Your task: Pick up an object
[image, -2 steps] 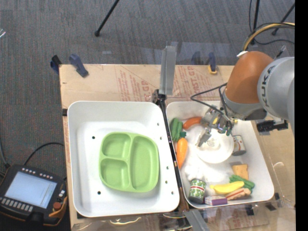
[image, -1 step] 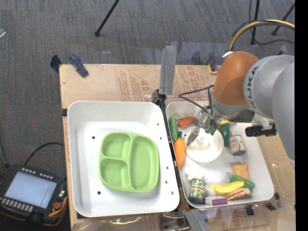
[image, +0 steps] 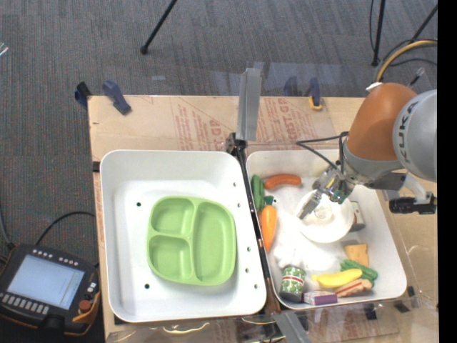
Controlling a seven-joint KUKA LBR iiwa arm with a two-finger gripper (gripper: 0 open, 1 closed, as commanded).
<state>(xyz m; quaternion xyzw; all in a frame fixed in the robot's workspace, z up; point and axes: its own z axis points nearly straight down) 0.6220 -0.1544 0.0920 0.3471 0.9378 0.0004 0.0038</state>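
The end effector hangs spread just over the white bowl's left rim, apparently lining up a grasp.

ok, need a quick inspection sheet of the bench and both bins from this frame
Surface: wooden bench, two white bins side by side.
Job's things: right bin holds white bowl, carrot, sausage, banana, small can.
Clutter: green divided plate in left bin.
Grippers: gripper low over the bowl; nothing seen between fingers.
Cables: black cable at the wrist.
Surroundings: grey carpet, tripod legs, teach pendant on the floor.
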